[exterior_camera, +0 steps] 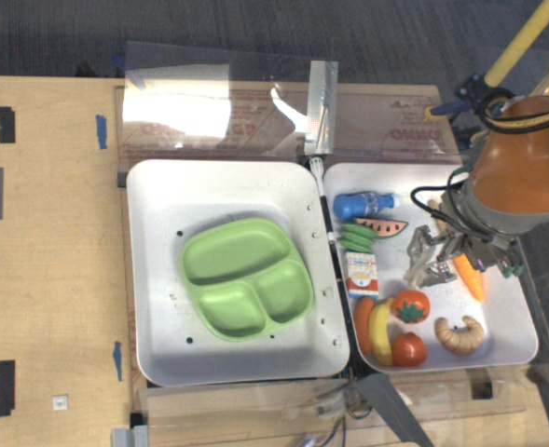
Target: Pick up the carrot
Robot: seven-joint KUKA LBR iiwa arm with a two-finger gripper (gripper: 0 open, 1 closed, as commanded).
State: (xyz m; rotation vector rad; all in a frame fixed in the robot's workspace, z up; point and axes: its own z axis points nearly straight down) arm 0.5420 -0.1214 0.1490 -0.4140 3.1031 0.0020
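The carrot [473, 279], short and orange, lies in the right bin [516, 338] near its right wall, with its upper end tucked under the arm's wrist. My gripper [431, 261] hangs low over the middle of this bin, its metal parts just left of the carrot and close beside it. From this angle I cannot see whether anything sits between its parts. The grey arm with its orange band [521, 156] covers the bin's upper right corner.
The right bin also holds a blue bottle [363, 203], a watermelon slice [384, 226], a green pod [356, 238], a small carton [361, 273], two tomatoes [409, 305], a banana [379, 329] and a croissant [460, 333]. The left bin [153, 194] holds a green divided plate [246, 277].
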